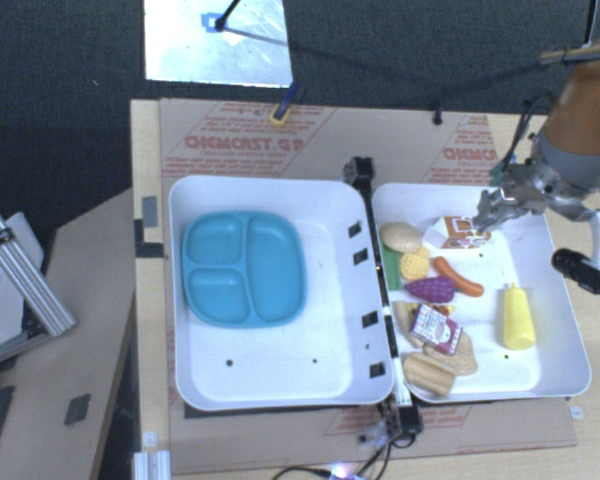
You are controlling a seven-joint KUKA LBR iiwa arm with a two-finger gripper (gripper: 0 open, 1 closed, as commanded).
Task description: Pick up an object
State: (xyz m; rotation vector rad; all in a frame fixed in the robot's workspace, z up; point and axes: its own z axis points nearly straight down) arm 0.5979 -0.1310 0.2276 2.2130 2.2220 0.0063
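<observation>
We cannot tell how the jaws of the gripper [490,208] stand. It hovers at the right bin's [555,373] twelve o'clock edge, touching or just above a red-and-white packet [463,231]; a sausage [459,276] lies toward six o'clock.

The floor [60,68] is dark carpet. A shiny silver sheet [218,28] lies on it at the back. The bench [90,298] is light wood, with brown cardboard [250,138] on top. Metal rails [15,268], maybe a frame, lean at the left.
</observation>
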